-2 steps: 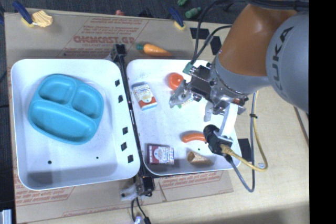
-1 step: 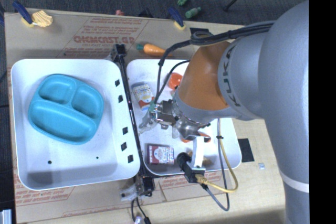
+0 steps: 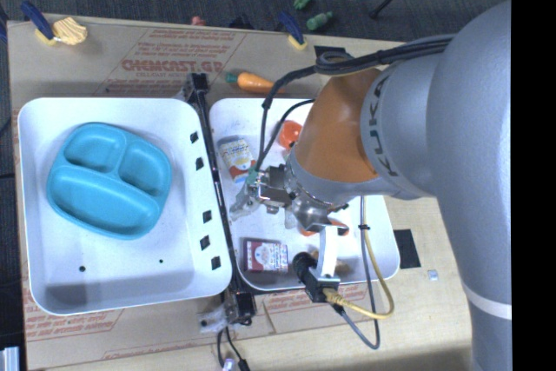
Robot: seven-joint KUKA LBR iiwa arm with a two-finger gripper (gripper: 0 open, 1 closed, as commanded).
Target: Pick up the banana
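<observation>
My gripper [image 3: 246, 194] hangs low over the left-middle of the right bin [image 3: 252, 110], close to the divider between the two bins. The wrist and the orange band [image 3: 343, 135] above it cover the middle and right side of that bin, hiding what lies beneath. Just beyond the gripper lies a small labelled can [image 3: 233, 154]. A red box [image 3: 263, 255] rests near the bin's front edge, below the gripper.
A blue divided plate [image 3: 109, 178] sits in the left bin [image 3: 35, 213]. An orange object [image 3: 289, 133] and a red-orange piece [image 3: 314, 229] peek out beside the arm. A carrot [image 3: 254, 82] lies on the cardboard behind the right bin. A yellow cable [image 3: 373, 274] loops over the front rim.
</observation>
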